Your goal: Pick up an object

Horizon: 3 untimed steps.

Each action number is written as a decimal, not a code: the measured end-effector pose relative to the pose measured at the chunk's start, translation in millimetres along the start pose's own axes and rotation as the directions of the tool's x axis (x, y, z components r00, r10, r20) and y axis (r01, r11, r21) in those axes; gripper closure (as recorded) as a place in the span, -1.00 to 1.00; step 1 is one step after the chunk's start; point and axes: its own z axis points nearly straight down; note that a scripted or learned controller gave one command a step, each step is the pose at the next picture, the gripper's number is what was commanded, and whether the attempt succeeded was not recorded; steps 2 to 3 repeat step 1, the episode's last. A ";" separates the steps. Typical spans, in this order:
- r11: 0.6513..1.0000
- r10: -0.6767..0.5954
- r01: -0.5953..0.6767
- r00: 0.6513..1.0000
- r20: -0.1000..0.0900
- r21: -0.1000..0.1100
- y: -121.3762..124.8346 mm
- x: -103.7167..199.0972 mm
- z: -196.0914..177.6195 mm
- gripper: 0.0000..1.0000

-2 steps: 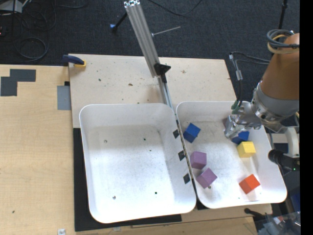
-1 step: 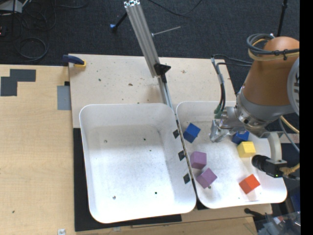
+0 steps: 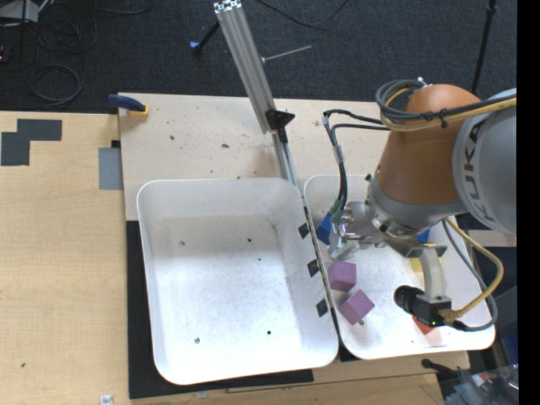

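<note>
Arm: grey KUKA arm with orange band [image 3: 426,154], reaching in from the right, wrist over the right-hand shallow white plastic bin [image 3: 472,340].
Gripper: two-finger metal gripper [image 3: 344,236], low over the left part of that bin, close to the dividing wall; whether it is apart, together or clamped on anything cannot be told from here.
Purple block A: small purple cube [image 3: 342,275], just below the gripper, on the bin floor.
Purple block B: second small purple cube [image 3: 356,306], farther below the gripper, near block A.
Blue item: small blue object [image 3: 325,226], just left of the gripper, partly hidden.
Left bin: large shallow white plastic bin [image 3: 169,218], left of the gripper.
</note>
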 end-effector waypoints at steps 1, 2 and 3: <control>1.000 -0.001 0.001 1.000 0.000 -0.001 -12.8 53.8 -0.8 1.00; 1.000 -0.001 0.001 1.000 0.000 -0.001 -12.8 53.8 -0.8 1.00; 1.000 -0.001 0.001 1.000 0.000 -0.001 -12.8 53.8 -0.8 1.00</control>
